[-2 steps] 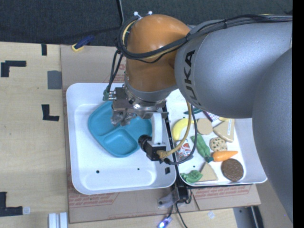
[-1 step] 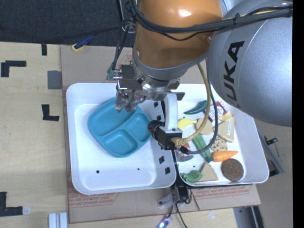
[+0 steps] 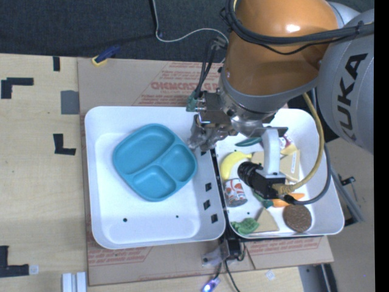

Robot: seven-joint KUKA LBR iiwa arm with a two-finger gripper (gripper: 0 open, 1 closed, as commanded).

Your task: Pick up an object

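Orange-banded arm (image 3: 282, 41) fills our view above the right bin (image 3: 322, 224); its gripper (image 3: 203, 132) hangs over that bin's left rim, jaws we cannot tell. Inside: banana (image 3: 233, 162), brown cookie (image 3: 298, 218).

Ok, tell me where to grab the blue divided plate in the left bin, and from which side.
Take the blue divided plate by its raised outer rim, probably at the lower left edge, coming straight down from above. It lies flat on the left bin, so only the rim or the ridges between compartments offer something to pinch, and that edge has bare floor beside it.
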